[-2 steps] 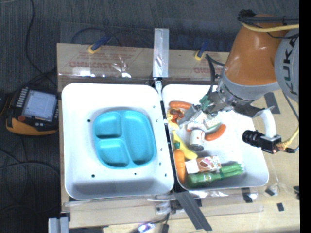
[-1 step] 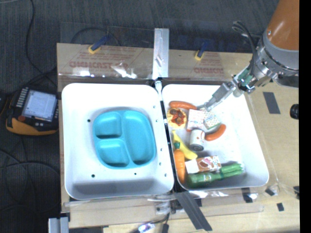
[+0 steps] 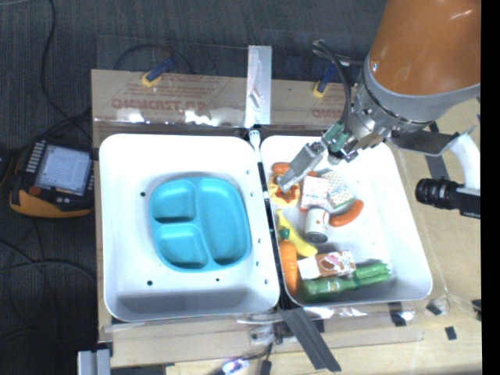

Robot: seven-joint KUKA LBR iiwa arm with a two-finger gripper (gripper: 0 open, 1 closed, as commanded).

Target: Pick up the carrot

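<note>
Crowding the carrot: banana, carton, cucumber.

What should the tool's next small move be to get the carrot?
Probably shift the tool toward the near edge of the right bin, along the divider. It sits low at the bin's far left corner, while the carrot lies nearer the camera against that same left wall, beside the banana and a small carton. Nothing shows between its fingers.
</note>
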